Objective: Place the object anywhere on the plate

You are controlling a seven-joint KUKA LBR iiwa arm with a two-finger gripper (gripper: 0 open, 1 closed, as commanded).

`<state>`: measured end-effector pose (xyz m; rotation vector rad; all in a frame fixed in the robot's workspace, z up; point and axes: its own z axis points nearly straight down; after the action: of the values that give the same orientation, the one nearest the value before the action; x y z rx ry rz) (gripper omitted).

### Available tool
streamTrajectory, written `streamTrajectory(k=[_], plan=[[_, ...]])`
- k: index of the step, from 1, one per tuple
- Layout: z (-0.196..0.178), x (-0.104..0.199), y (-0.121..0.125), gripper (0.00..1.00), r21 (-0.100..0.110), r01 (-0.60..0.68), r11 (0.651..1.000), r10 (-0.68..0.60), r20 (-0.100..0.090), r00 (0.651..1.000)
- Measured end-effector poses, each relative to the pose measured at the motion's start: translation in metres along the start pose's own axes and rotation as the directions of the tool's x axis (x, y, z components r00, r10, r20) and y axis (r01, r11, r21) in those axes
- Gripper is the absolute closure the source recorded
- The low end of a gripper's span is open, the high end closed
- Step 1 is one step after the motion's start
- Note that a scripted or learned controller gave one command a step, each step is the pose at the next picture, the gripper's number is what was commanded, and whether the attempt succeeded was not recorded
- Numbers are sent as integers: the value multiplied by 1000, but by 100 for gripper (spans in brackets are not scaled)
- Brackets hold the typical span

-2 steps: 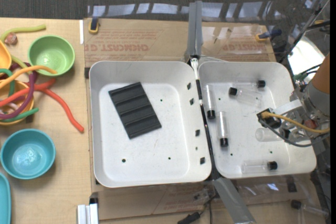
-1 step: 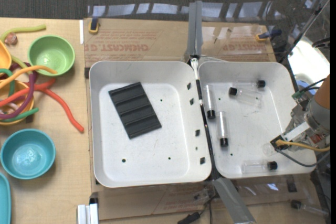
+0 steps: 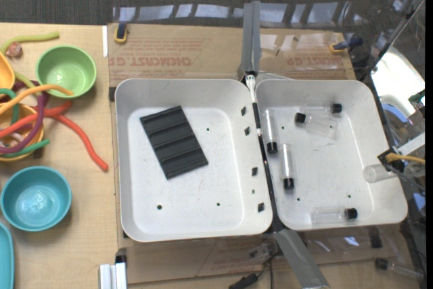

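Observation:
A black ribbed rectangular plate (image 3: 173,141) lies tilted in the left white bin (image 3: 132,199), toward its back left. Several clear vials with black caps lie in the right white bin (image 3: 379,112). Two vials rest upright in the view near the bin's left side (image 3: 270,130) (image 3: 287,163). Two more lie near the back (image 3: 312,119) (image 3: 326,109). One vial lies along the front edge (image 3: 330,216). Another clear vial (image 3: 374,174) rests at the bin's right rim.
A metal divider (image 3: 251,37) runs back from the seam between the bins. Left of the bins stand a green bowl (image 3: 65,71), a teal bowl (image 3: 35,198) and coloured rubbery strands (image 3: 74,132). A black fitting with a yellow cable (image 3: 399,159) sits beside the right rim.

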<state>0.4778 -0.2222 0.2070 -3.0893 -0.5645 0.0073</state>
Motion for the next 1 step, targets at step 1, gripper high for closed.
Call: streamTrajectory(k=[1], plan=[[66,-1,-1,100,2,97,995,-97,0,995]])
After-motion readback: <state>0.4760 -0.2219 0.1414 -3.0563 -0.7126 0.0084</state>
